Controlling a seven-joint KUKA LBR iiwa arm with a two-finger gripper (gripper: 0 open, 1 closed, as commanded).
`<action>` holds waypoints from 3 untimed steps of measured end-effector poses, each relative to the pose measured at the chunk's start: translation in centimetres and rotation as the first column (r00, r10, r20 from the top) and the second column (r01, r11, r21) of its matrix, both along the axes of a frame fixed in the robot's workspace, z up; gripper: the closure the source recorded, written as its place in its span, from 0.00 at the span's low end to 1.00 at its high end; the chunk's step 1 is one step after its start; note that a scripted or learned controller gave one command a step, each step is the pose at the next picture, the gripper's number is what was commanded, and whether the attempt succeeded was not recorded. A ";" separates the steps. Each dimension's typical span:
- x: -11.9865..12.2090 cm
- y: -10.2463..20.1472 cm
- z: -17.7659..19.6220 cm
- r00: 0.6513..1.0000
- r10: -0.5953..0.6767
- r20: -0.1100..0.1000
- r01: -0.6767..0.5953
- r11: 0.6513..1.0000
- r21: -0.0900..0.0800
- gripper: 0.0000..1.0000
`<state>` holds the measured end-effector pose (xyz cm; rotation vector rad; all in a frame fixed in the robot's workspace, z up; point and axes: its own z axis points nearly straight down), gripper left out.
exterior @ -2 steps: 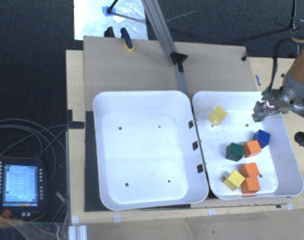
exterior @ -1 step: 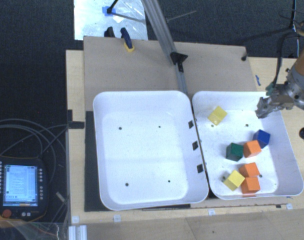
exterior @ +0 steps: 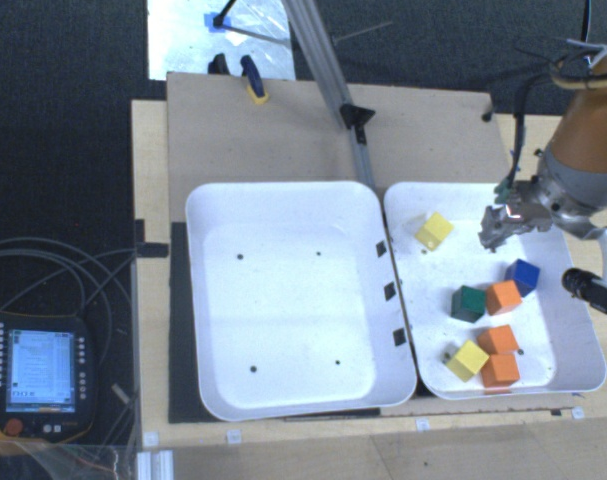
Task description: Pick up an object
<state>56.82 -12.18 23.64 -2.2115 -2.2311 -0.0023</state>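
Observation:
Several small blocks lie in the right bin (exterior: 573,368). A yellow block (exterior: 434,231) sits near the bin's far left. A green block (exterior: 468,303), an orange block (exterior: 503,296) and a blue block (exterior: 523,275) cluster in the middle. Another yellow block (exterior: 468,359) and two orange blocks (exterior: 499,339) (exterior: 500,370) lie near the front. My gripper (exterior: 498,230) hangs over the far part of this bin, right of the far yellow block and above the blue one. Nothing shows between its fingers.
The left bin (exterior: 283,298) stands beside the right one, joined by dark clips along the shared rim. A grey pole (exterior: 323,58) slants across the back of the bench. A teach pendant (exterior: 38,373) with cables lies on the floor at left.

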 end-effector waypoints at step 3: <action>-3.5 14.8 1.5 1.000 0.002 0.001 -0.002 1.000 0.002 1.00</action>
